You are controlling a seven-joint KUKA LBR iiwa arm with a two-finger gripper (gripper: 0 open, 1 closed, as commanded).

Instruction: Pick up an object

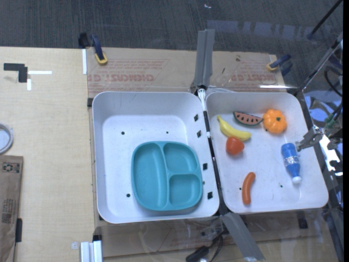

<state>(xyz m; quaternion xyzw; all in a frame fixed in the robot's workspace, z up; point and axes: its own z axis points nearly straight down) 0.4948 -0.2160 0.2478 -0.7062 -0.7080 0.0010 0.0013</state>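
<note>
1. Candidate objects in right bin [313, 201]: blue bottle [291, 161] near right wall, orange pumpkin [275, 121], watermelon slice [248, 118], banana [233, 129], tomato [235, 146], sausage [247, 188]; all resting on bin floor, none lifted.
2. Gripper [307, 139] at right rim, just beside bottle's upper end; finger state impossible to tell; nothing visibly held.
3. Task judged barely begun: approach, closure and lift remaining.
4. Left bin [109, 113] holding teal divided plate [166, 175]; counter [43, 124] beyond.
5. Possible hindrance: right bin wall close to bottle; banana and tomato touching.
</note>
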